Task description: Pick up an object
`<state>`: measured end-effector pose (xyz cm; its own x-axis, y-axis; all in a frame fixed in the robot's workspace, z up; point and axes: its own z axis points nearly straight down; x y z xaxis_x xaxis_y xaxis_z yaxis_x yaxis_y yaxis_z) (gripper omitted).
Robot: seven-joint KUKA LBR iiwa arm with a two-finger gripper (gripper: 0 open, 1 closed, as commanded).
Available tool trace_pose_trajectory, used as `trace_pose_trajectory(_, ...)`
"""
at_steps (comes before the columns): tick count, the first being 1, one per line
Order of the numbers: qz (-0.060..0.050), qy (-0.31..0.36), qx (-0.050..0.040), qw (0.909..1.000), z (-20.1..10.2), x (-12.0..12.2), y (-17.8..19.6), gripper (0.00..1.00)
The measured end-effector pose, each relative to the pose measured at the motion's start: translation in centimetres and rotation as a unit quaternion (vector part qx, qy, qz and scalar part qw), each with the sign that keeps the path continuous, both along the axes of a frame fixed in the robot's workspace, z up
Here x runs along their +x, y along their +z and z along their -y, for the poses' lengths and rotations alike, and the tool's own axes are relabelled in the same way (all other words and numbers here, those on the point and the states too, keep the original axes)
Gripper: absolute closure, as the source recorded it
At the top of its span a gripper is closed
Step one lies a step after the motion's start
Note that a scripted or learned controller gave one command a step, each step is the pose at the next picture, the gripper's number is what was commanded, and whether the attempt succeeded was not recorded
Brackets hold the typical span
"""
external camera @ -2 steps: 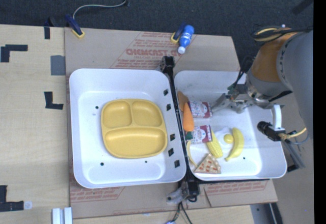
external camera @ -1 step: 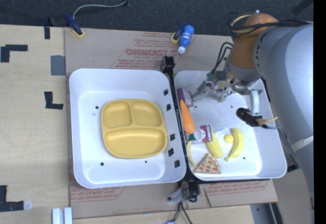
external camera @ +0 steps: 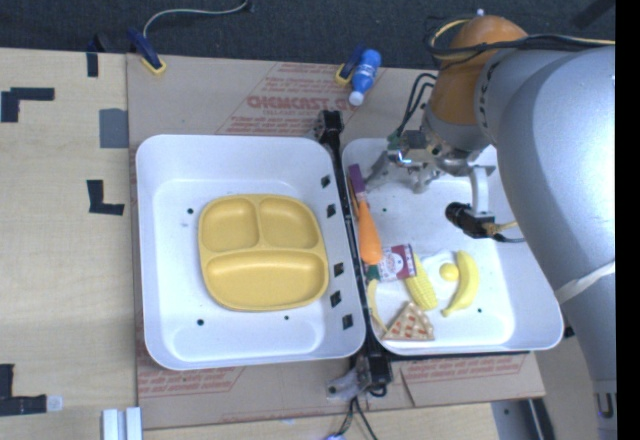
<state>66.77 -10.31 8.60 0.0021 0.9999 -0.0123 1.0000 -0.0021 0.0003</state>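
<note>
Presently: gripper (external camera: pixel 420 171) at right bin's (external camera: pixel 520 328) far end, jaws' state cannot be told; carrot (external camera: pixel 368 233), corn (external camera: pixel 421 289), banana (external camera: pixel 462 282) lie nearer, well apart from it.

left bin (external camera: pixel 160 258): yellow divided plate (external camera: pixel 263 252) fills centre, bare strips at rim | right bin (external camera: pixel 520 323): carrot (external camera: pixel 368 233), corn (external camera: pixel 420 286), banana (external camera: pixel 462 282), pizza slice (external camera: pixel 409 323) crowd near-left part; arm (external camera: pixel 545 128) covers far and right | open floor mid-bin between toys and arm
</note>
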Motion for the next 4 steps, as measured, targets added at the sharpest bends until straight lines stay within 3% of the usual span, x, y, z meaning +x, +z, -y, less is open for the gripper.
trace_pose_trajectory(1, 0.000, 0.001, 0.0026, 1.0000, -0.3, 0.0, 1.0, 1.00)
trace_pose_trajectory(2, 0.000, 0.001, 0.0010, 1.0000, -0.2, 0.0, 0.9, 0.00)
trace_pose_trajectory(3, 0.001, 0.001, 0.0042, 1.0000, 5.2, 0.1, 0.0, 0.00)
trace_pose_trajectory(4, 0.001, 0.002, 0.0052, 1.0000, 2.4, 0.1, 0.0, 0.00)
